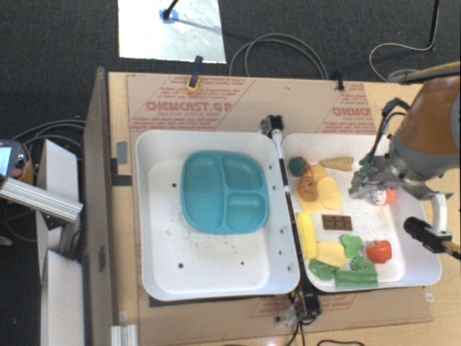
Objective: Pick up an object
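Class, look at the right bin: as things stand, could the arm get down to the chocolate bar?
Probably yes. The chocolate bar lies flat with its top uncovered in the right bin, and the gripper hangs just above and to its right. Corn and broccoli sit close, leaving little room.

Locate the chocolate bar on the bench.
The chocolate bar lies in the right bin, about mid-bin, just right of the corn cob and above the green broccoli piece.

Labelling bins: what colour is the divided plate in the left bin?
Teal blue; the plate shows in the camera view.
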Controlling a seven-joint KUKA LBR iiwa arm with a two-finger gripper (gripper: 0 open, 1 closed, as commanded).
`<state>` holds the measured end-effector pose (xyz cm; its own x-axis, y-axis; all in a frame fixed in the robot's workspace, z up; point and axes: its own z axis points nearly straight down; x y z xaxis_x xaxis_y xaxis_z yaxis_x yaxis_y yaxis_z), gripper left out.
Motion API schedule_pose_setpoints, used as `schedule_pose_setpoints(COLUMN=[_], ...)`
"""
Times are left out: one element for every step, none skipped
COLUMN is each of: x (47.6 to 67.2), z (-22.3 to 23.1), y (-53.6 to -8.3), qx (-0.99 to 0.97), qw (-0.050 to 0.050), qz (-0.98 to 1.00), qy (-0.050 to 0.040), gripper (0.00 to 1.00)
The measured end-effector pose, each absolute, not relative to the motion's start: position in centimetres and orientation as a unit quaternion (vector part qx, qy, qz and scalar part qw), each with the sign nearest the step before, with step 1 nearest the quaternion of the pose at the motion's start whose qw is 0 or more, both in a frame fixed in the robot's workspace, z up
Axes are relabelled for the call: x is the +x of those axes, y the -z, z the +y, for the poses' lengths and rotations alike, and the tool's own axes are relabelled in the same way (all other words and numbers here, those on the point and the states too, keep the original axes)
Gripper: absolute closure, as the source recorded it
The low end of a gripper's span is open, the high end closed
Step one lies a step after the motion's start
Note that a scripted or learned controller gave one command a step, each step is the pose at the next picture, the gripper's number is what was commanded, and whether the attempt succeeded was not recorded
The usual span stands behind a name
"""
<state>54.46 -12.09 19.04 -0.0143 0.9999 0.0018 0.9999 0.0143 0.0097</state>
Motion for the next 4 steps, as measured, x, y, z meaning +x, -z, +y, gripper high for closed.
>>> schedule_pose_setpoints(x=[54.1,49.7,55.0,57.9], z=[-12.7,-9.4,-10.0,-9.4], y=[-18.7,-10.0,-8.7,-8.8], qx=[0.706,0.708,0.707,0.707], qw=[0.001,0.008,0.009,0.010], qz=[0.708,0.706,0.707,0.707], qy=[-0.0007,-0.0020,-0.0001,0.0031], gripper=[0.00,0.00,0.00,0.00])
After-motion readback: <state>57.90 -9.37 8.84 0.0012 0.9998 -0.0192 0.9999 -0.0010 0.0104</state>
